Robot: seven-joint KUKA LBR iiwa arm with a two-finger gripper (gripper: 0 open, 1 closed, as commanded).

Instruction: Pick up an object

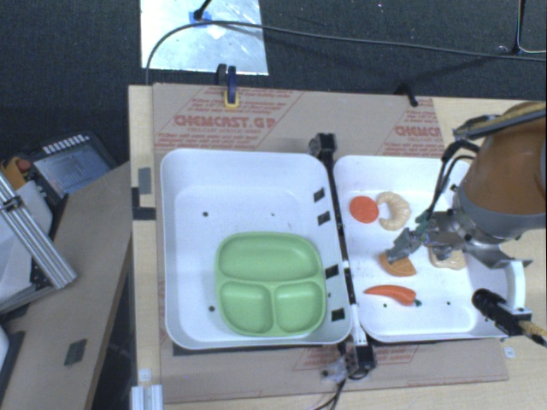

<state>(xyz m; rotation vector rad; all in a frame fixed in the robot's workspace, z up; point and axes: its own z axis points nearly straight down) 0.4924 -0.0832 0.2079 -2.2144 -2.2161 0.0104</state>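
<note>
Near the middle of the right bin (376, 327), a small orange-brown piece (400, 266) lay directly under the gripper (402, 252), a red pepper (391, 293) just below it. Whether the claw was spread or clenched could not be told.

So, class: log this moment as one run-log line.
tool: over right bin | at: orange piece | plate: left bin

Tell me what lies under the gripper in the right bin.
An orange-brown food piece lies beneath the gripper; the fingers cover its top. A pale piece sits partly hidden under the arm.
</note>
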